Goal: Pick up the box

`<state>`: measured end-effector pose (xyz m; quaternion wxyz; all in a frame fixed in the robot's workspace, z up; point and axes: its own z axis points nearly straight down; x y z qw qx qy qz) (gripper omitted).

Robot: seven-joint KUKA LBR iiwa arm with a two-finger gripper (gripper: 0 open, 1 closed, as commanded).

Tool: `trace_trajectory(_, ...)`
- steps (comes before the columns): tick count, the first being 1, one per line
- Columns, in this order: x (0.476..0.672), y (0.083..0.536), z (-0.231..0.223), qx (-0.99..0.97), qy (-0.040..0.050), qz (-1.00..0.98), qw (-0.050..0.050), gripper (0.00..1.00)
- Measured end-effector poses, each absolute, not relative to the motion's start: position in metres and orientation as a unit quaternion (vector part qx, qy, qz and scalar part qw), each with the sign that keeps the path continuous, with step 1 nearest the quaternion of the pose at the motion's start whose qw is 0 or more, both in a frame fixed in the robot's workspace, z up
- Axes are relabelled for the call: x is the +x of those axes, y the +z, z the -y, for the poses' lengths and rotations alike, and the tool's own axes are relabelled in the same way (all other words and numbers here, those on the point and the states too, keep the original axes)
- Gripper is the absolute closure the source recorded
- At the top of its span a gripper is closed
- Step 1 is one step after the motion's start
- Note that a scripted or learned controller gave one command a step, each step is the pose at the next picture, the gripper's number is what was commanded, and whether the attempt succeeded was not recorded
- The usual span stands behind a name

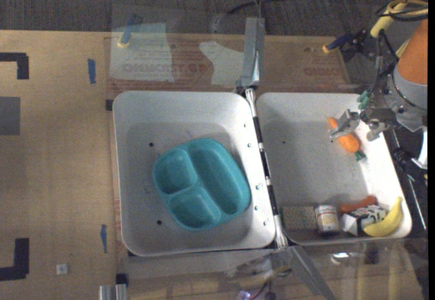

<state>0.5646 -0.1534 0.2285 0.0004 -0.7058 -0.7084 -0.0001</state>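
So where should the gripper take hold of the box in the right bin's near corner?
The box lies wedged between the can and the banana, whose end overlaps it. Probably best to come straight down and grip across its bare middle on the near-far sides; the flanks look blocked.

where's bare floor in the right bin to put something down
The right bin has bare floor through its middle and left side, from the divider across to the hand and the orange thing under it. It is crowded along the near wall: can, box and banana sit packed in the near right corner.
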Motion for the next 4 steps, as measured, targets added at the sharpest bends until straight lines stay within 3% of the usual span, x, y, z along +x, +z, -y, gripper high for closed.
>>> trace_trajectory(1,0.589,0.095,0.119,-0.686,-0.0009,0.728,-0.001,0.0)
trace_trajectory(2,0.494,0.089,0.186,-0.653,-0.0003,0.757,-0.002,0.0)
trace_trajectory(3,0.564,0.122,0.199,-0.711,-0.0005,0.704,-0.001,0.0)
trace_trajectory(4,0.62,0.088,0.087,-0.722,-0.0031,0.692,-0.004,0.0)
